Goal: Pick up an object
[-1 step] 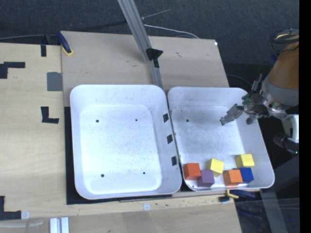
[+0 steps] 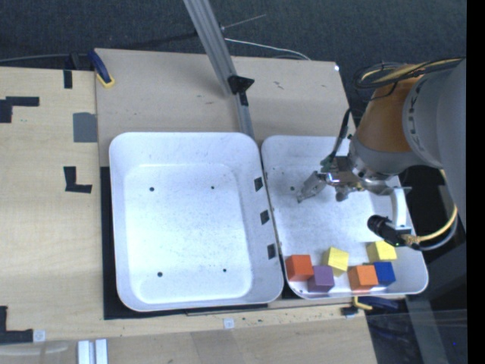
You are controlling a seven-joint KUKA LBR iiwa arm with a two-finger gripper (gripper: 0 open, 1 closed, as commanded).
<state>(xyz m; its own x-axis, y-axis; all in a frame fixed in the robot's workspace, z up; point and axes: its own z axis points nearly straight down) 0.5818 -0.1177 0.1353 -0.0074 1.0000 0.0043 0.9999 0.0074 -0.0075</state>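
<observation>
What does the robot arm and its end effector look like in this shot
The arm is bulky and rounded, grey with an orange band above the wrist. Yellow and black cables loop along it. The end effector is a small grey metal piece with two thin fingers over the right bin.

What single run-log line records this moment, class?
pincer: open, nothing between its fingers, over right bin | blocks: orange block, purple block, yellow block at near edge | not yet grasped
</observation>
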